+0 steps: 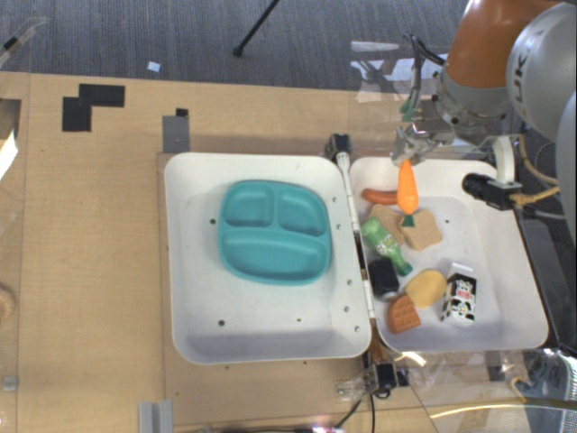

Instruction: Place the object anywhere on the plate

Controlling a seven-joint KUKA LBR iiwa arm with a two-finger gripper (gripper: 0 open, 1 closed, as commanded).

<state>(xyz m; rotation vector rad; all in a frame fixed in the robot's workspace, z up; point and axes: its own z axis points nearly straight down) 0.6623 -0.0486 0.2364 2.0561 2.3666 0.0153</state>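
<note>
I have the carrot (407, 186) hanging from the gripper (407, 154), pinched at its top, above the right bin (505, 332) at its 11 o'clock corner. I judge the lift is done; next comes a carry toward 9 o'clock to the teal plate (273, 232) in the left bin (194, 332). Below remain a sausage (379, 196), bread (420, 229), bottle (386, 244), and milk carton (461, 298).

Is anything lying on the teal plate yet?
No: the teal plate in the left bin has all its compartments bare, and the carrot hangs over the right bin.
</note>
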